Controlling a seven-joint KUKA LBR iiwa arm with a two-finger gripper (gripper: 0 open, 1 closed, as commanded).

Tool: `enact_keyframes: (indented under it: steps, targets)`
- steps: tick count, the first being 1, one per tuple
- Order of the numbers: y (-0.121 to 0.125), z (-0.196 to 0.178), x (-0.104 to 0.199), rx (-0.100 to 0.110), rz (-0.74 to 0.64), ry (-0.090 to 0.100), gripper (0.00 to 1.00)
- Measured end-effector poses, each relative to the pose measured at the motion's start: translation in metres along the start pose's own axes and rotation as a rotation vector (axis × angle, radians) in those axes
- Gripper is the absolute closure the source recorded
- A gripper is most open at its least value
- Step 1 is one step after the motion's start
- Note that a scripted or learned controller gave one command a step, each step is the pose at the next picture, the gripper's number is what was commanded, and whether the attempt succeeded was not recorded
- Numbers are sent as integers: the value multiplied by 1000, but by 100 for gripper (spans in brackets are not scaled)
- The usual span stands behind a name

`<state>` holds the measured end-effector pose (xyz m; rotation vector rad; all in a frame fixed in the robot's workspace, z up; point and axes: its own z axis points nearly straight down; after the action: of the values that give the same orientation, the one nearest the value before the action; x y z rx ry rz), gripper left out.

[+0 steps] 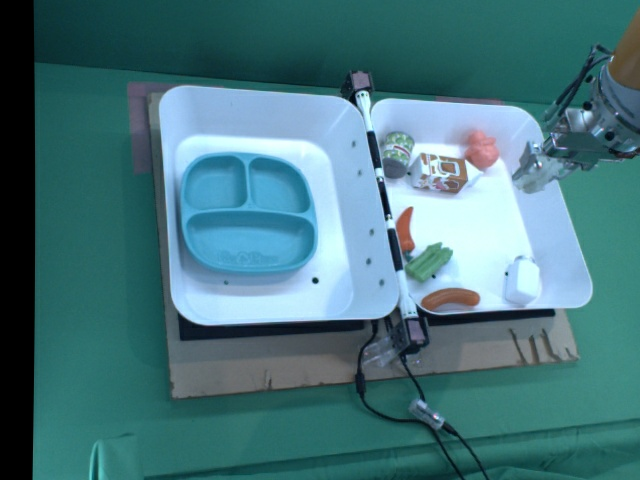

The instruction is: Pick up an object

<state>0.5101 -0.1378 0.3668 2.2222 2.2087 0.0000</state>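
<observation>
The right bin point(545, 230) holds several small objects: a small can point(397, 152) near the divider, a brown and white carton point(441, 171), a red-orange strawberry-like toy point(482, 149), a red pepper point(405, 228), a green bean bundle point(429, 260), a sausage point(450, 298) and a white bottle-like item point(521, 280). My gripper point(534, 169) hangs over the right bin's far right rim, right of the strawberry toy, with nothing seen between its fingers.
The left bin point(340, 148) holds a teal divided plate point(247, 212). A black-and-white divider bar point(385, 208) runs between the bins. Cables point(420, 408) trail off the bench's front edge. Cardboard lies under both bins.
</observation>
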Motion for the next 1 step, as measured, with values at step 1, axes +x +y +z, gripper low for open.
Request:
enact_keyframes:
  steps: [1]
  targets:
    - [26, -4, 41, 0, -2, 2, 100]
